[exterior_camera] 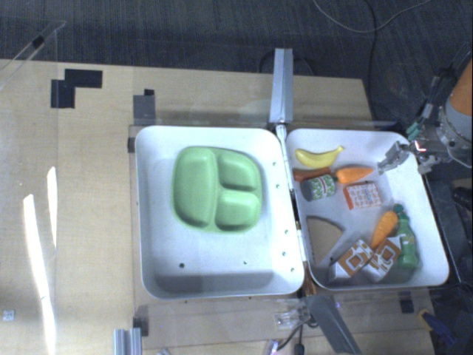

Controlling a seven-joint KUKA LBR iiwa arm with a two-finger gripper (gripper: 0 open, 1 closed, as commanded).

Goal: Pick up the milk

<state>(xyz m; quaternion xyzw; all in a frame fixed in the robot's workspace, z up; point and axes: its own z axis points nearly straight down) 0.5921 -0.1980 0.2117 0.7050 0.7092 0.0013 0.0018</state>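
The gripper [393, 157] hovers at the upper right edge of the right bin [436, 220]; whether it is wide or narrow cannot be told. The milk [367, 259] lies near that bin's lower edge, beside a green bottle [406, 244].

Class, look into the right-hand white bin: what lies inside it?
Right bin holds a banana, two carrots, a can, a green bottle and cartons; whatever lies beneath them is covered.

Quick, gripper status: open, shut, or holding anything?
Two-finger gripper: cannot be told; it sits above the right white bin's upper right edge, with nothing visibly between its fingers.
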